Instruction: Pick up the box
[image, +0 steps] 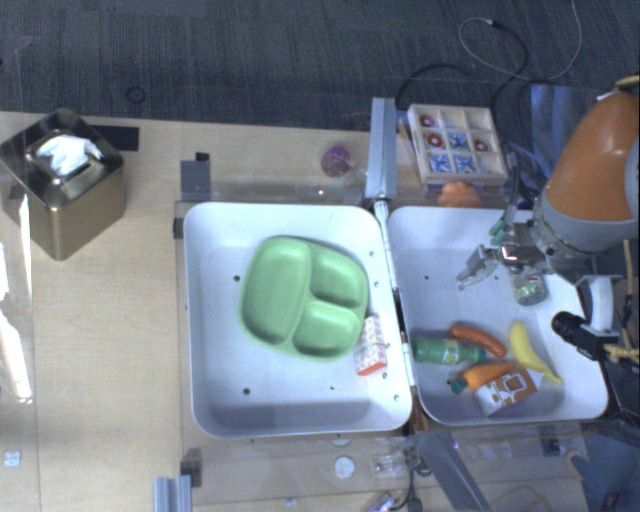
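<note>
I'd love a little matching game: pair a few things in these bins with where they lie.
Things:
1. green tray
2. banana
3. small carton
4. green bottle

Places:
A. right bin, by its left wall
B. middle of left bin
C. left bin, by its right wall
D. right bin, near its right side

Pairs: 1-B, 2-D, 3-C, 4-A

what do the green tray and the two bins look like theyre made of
Green tray: likely moulded plastic, matte, judging by the even colour and soft rounded compartments. Left bin and right bin: probably plastic too, smooth white with a faint sheen; painted metal can't be ruled out.
</note>
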